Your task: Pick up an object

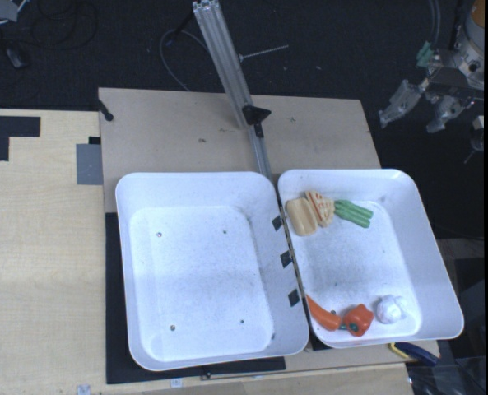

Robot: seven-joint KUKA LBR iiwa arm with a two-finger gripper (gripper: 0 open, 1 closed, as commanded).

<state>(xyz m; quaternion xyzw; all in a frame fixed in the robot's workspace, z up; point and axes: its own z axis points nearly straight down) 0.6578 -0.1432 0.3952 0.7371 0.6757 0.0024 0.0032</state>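
Observation:
My gripper (416,115) hangs above the dark floor area past the far right corner of the right bin (408,245), well away from everything in it. Its fingers are spread apart, open, with nothing between them. At that bin's far left lie a tan bread-like piece (300,217), a striped tan piece (320,207) and a green vegetable (354,213). Along its near edge sit an orange-red chilli shape (322,314), a red-orange pepper (360,319) and a white round object (389,309).
The left bin (145,192) sits side by side with the right one, joined by black clips (285,258). An aluminium rail (231,72) slants from the back down to the seam between the bins. Cables lie on the dark floor behind.

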